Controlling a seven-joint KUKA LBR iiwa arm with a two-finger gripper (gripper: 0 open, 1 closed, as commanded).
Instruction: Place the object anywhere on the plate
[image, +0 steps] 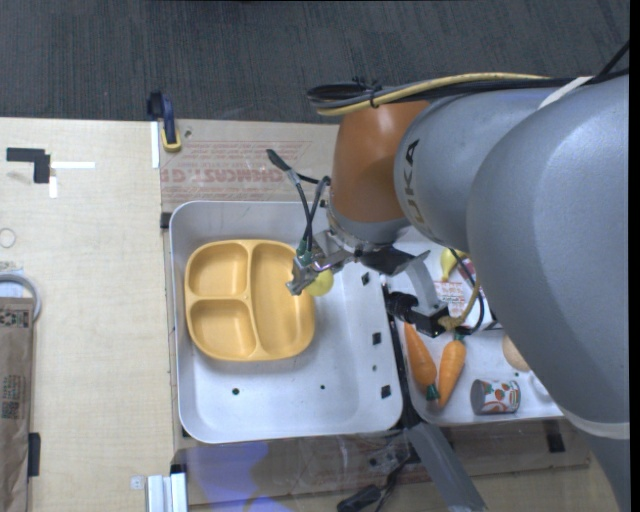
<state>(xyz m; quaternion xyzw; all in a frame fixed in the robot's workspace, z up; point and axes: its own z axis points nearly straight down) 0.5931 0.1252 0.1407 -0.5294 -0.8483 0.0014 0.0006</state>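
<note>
Nearest the camera, at the right: two orange carrots (436, 365) lying side by side in the right shallow white plastic bin (540, 405), tips pointing near, with a small printed tin can (495, 397) on its side just to their right. Slightly farther in that same bin, a small printed packet (452, 296) and a bit of something yellow, mostly hidden behind the arm.

To the left, in the left shallow white plastic bin (280, 400): a yellow three-compartment plastic plate (250, 300), sitting toward the bin's left and far part, with bare bin floor near and to the right of it.

At the plate's right edge: the two-finger metal gripper (304, 272), reaching in from the right below the bulky grey KUKA arm with its orange band (375, 165). Just beside the fingertips, a small yellow-green rounded object (320, 281), resting at the plate's right rim, partly over the large right compartment. Cannot tell whether the fingers are spread or pinching the object; too small and crowded to make out.

Farther off: black cables (300, 195) curving above the gripper, then a brown cardboard sheet with red printing (240, 170) beyond the bin's far edge
</note>
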